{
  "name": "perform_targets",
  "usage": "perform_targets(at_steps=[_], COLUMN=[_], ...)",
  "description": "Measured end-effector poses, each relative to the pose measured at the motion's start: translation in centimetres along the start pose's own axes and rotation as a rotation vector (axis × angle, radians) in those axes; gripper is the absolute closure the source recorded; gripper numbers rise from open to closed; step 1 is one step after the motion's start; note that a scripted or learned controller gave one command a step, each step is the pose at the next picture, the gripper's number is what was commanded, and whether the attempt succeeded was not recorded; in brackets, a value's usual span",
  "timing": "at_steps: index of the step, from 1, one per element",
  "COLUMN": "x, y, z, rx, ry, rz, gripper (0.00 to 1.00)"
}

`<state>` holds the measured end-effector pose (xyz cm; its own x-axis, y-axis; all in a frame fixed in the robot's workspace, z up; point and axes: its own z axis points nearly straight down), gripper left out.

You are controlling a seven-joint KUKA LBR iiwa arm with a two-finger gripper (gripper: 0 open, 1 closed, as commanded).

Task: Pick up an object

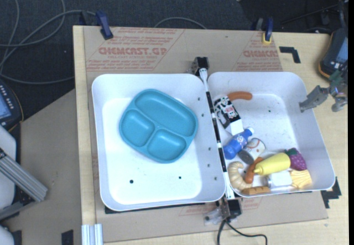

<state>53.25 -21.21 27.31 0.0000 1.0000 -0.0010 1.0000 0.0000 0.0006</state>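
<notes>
While the gripper (323,99) hangs at the right bin's (276,84) right rim, fingers apart and gripping nothing, no toy (272,164) is lifted; the pick remains.

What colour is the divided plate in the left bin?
Light blue; the divided plate shows plainly in the camera view.

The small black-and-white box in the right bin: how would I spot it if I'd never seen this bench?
Start at the right white bin. Along its left wall, near the top, just below the small orange-brown sausage, lies the small black-and-white cow-patterned carton. It is the only patchy black-and-white item; the blue bottle below it is plain coloured.
</notes>
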Motion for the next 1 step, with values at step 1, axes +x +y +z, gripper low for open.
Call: perform_targets(at_steps=[1], x=[9.10], y=[-5.80], z=[14.82], rx=[0.019], ry=[0.011], rz=[-0.005], gripper=[0.00])
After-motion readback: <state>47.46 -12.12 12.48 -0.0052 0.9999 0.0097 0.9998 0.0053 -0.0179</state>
